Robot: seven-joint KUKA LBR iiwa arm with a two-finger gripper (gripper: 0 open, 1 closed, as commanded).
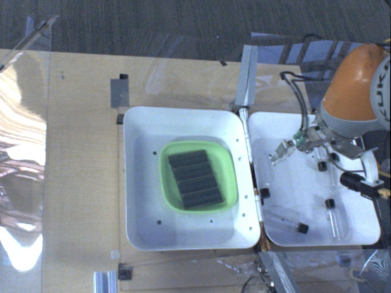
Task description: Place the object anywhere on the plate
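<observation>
A dark grey ribbed block (195, 179) lies flat on the green plate (229, 163), which sits in the middle of the left bin (137, 163). The block lies slightly askew and covers most of the plate's floor. My gripper (310, 148) hangs over the upper part of the right bin (269, 127), under the orange-banded wrist (354, 90). It is well to the right of the plate and apart from the block, with nothing seen in it.
A few small clear pieces with black ends (300, 227) lie on the right bin's floor near its front. A raised divider (250, 176) separates the two bins. Cables (299, 90) trail behind the arm. Wooden bench (67, 182) surrounds the bins.
</observation>
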